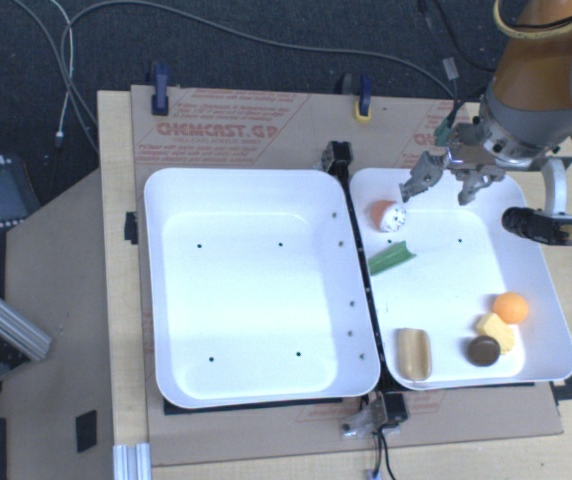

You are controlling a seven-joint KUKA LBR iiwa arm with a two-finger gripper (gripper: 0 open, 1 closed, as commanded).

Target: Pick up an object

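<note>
Pincer (438, 187) spread, hovering over right bin (556, 298) far edge.

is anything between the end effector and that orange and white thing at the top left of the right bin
Nothing visible does. The end effector hangs with its fingers spread over the far end of the right bin, just right of the orange and white object. The green piece lies nearer the camera, off that line.

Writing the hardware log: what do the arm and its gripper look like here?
The arm has an orange upper section above a grey wrist housing, with thin cables looped near its top. The gripper is grey metal with two slim jaws.
</note>
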